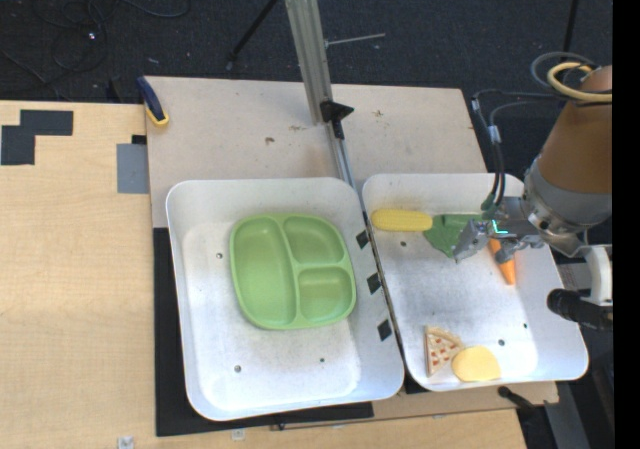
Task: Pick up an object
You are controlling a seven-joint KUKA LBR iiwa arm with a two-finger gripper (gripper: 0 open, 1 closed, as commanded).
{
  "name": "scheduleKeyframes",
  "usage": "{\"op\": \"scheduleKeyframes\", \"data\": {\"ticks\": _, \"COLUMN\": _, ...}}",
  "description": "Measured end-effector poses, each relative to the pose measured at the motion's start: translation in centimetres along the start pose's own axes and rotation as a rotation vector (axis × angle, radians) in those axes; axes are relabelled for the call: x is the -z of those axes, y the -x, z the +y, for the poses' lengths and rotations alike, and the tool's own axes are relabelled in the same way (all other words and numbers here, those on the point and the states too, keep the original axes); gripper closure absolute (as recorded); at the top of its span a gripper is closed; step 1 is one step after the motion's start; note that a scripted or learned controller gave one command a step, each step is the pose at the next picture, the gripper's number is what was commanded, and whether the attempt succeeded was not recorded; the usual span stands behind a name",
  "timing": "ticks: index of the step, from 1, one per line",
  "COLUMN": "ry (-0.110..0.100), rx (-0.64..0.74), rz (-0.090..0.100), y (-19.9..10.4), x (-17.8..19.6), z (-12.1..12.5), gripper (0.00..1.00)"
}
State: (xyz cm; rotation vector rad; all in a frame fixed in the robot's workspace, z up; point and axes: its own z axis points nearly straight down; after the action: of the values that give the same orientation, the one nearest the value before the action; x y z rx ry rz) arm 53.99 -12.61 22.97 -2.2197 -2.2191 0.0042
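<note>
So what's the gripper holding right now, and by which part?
It cannot be told: the gripper sits over the green object in the right bin, with no grasp visible.

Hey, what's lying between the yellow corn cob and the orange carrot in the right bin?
In the camera view, a green toy lies between the corn cob and the carrot, with the gripper low over its right end.

One fixed camera looks down at a slant on both white bins [200, 377] from above
</note>
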Motion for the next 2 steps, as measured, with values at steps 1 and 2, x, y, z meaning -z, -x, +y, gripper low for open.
{"op": "scheduleKeyframes", "data": {"ticks": 1, "ry": 0.003, "rx": 0.000, "rz": 0.000, "y": 0.0, "x": 0.1, "z": 0.1, "gripper": 0.00}}
{"op": "scheduleKeyframes", "data": {"ticks": 2, "ry": -0.005, "rx": -0.001, "rz": 0.002, "y": 0.3, "x": -6.0, "z": -0.7, "gripper": 0.00}}
